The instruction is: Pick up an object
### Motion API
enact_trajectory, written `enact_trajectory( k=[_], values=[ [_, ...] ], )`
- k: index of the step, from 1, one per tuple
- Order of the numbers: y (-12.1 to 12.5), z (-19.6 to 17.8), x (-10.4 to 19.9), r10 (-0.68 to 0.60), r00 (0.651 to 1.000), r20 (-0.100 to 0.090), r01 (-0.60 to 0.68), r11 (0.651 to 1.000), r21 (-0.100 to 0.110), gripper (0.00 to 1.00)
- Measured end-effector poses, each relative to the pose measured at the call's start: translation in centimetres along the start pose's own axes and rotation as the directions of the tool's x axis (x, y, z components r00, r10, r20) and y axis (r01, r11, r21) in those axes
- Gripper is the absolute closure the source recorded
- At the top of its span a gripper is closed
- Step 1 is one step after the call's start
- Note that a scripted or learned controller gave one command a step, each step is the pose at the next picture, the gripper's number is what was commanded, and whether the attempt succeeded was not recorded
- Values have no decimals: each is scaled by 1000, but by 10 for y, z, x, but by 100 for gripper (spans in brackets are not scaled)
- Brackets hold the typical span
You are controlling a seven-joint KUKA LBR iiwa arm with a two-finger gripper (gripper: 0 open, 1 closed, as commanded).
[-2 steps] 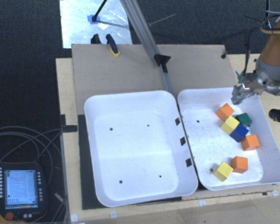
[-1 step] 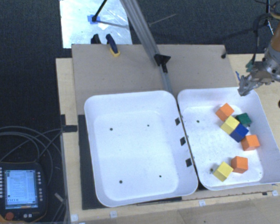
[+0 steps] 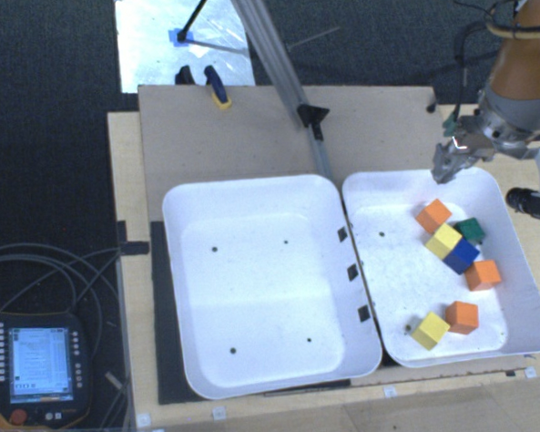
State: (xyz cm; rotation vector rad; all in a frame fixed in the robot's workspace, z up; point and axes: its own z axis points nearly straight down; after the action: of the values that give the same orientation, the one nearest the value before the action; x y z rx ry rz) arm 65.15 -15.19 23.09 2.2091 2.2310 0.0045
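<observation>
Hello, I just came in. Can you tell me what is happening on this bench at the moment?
A robot arm reaches in from the right, its gripper hanging over the far edge of the right bin. That bin holds seven small blocks; the nearest is an orange block. Nothing has been picked up yet. The left bin sits beside it.

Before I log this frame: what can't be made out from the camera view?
- Hand: small and dark over the right bin's far rim; whether its fingers are open or shut is unreadable.
- Arm: cut off by the top and right edges of the camera view.
- Green block: partly covered by the yellow block and blue block in front.
- Handheld screen: text too small to read.
</observation>
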Motion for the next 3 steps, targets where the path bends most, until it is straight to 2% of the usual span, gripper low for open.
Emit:
enact_trajectory(
  k=[1, 3],
  values=[
    [6, 6, 55, -1, 1000, -1, 1, 1000, 1, 100],
    [1, 9, 151, 0, 1000, -1, 0, 1000, 2, 100]
  ],
)
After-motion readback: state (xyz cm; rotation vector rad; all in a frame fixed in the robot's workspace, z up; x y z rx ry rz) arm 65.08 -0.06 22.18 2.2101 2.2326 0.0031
